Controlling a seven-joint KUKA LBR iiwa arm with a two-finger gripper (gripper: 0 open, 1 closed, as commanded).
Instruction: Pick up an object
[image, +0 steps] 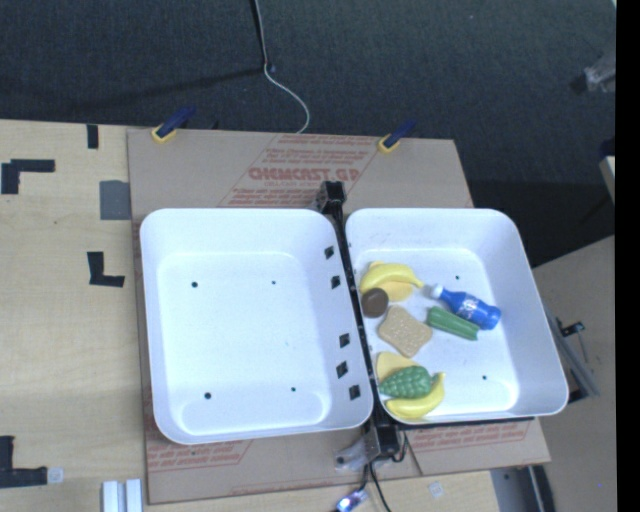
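My right bin (500, 240) holds two bananas (390, 280) — plus a blue bottle (466, 306) beside a cracker (404, 331). My claw's state — I cannot tell.

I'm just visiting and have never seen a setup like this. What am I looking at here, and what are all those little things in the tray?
This is one picture from a camera fixed above a workbench, looking down at a slant. On a brown cardboard sheet sit two shallow white plastic bins side by side. A robot arm with a two-finger gripper works here; its job is to pick up an object.

The left white bin has small dark dots on its floor. The right white bin holds toy-like items: a yellow banana, a small round brown piece, a tan square cracker-like slab, a blue bottle with a white cap, a long green vegetable, a bumpy green cluster and a second yellow banana under it.

All these items lie in the bin.
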